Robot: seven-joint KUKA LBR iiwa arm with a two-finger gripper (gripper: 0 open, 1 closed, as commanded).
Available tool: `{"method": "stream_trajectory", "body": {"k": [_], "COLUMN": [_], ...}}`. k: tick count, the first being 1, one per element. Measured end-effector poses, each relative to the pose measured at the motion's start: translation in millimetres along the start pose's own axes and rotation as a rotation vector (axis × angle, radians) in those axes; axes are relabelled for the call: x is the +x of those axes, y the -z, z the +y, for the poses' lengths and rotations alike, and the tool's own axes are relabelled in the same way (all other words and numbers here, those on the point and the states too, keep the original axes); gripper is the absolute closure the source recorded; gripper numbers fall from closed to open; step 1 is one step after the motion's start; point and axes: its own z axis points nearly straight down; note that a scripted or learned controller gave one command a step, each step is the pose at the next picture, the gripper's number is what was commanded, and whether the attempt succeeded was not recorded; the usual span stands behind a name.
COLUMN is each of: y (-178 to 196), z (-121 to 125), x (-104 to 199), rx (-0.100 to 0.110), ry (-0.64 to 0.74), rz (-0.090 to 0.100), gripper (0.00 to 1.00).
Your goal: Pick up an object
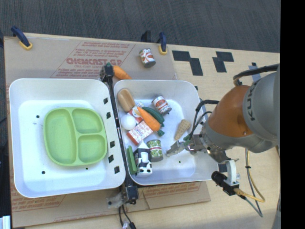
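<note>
Well, nothing is lifted yet: the pincer (172, 149) hangs low in the right bin (190, 88), empty and slightly parted, with the green can (154, 150) at its nine o'clock.

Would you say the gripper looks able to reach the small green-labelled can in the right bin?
Probably yes: the gripper sits just right of the small green-labelled can, with bare bin floor between them.

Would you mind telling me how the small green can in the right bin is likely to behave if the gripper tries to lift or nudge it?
The green can stands upright near the gripper, so a sideways nudge may tip it. Its round wall looks smooth and might slip between fingers, and once down it would probably roll. The cow toy close beside it may get bumped.
</note>
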Motion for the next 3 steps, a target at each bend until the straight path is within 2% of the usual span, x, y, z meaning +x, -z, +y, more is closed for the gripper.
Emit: {"method": "stream_trajectory", "body": {"k": [1, 2, 3], "y": [10.3, 210.5, 83.3], "z": [0.6, 1.5, -1.0], "x": [-0.7, 41.2, 9.1], "rx": [0.0, -0.007, 0.003], "ry": [0.006, 0.0, -0.001], "rz": [-0.002, -0.005, 0.0], "gripper": [1.0, 1.0, 1.0]}}
